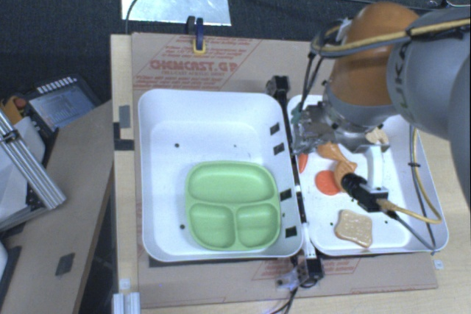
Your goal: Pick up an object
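My gripper (315, 134) hangs low over the left part of the right bin (423, 228), close to the wall shared with the left bin. The grey arm hides the bin's far half. Just right of the gripper lies an orange, curved food piece (335, 154). Below that sits a flat red-orange disc (327, 182). A tan slice of toast (354, 227) rests near the bin's front edge. A pale beige piece (378, 136) peeks out from under the arm. Nothing shows between the gripper and these things that tells of a hold.
The left bin (165, 129) holds a green divided plate (232, 204) toward its front. Black clips line the wall between the bins. Cardboard lies under both bins, and a yellow cable loops over the right bin's right side.
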Motion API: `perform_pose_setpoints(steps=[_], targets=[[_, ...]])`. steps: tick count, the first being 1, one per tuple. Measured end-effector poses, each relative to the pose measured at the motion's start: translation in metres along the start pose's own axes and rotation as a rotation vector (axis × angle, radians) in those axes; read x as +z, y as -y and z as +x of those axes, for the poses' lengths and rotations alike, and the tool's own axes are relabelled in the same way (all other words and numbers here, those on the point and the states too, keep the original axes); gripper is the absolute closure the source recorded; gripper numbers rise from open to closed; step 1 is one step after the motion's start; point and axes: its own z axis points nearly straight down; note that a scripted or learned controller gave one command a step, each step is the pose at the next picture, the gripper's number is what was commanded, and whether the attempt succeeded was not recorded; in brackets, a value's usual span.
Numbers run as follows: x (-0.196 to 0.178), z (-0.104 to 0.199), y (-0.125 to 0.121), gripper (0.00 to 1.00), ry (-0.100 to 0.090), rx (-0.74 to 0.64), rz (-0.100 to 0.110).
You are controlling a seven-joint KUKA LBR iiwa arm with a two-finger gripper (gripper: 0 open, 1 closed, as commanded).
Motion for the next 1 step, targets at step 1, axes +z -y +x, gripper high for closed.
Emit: perform_pose_setpoints(steps=[1], targets=[[-0.0003,0.0465,-0.0089,1.00,0.001,0.001,0.001]])
